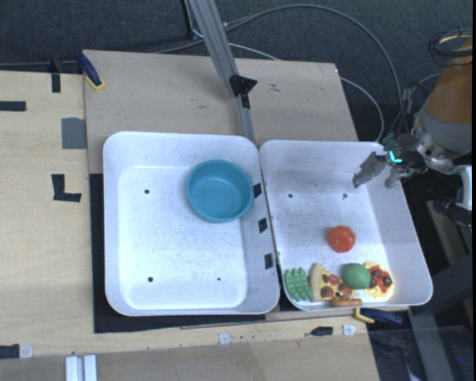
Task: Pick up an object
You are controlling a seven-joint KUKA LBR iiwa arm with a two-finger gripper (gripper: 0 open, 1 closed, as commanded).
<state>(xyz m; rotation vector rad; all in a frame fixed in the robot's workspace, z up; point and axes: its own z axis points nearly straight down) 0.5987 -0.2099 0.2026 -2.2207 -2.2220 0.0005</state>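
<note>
- Bench (301,94): tan board top, carrying two shallow white bins side by side at its middle; a grey pole slants in from the far edge and ends between the bins.
- Left bin (127,213): holds one blue bowl (219,190), upright, toward the far right corner of that bin and close to the wall shared with its neighbour.
- Right bin (301,181): holds a red round object (341,238), alone on the floor right of the bin's middle and apart from everything else.
- Near edge of the right bin: a cluster of small toy foods packed together, namely a green ridged piece (297,282) at the left, a pizza-like slice (326,282) just beside it, a green ball (355,275), and a yellow and red piece (379,278) at the right.
- Arm (448,105): grey with an orange band, reaching in over the right edge of the bench.
- Pincer (378,171): over the far right corner of the right bin; two dark fingers spread apart, with nothing between them; well apart from the red round object and the food cluster.
</note>
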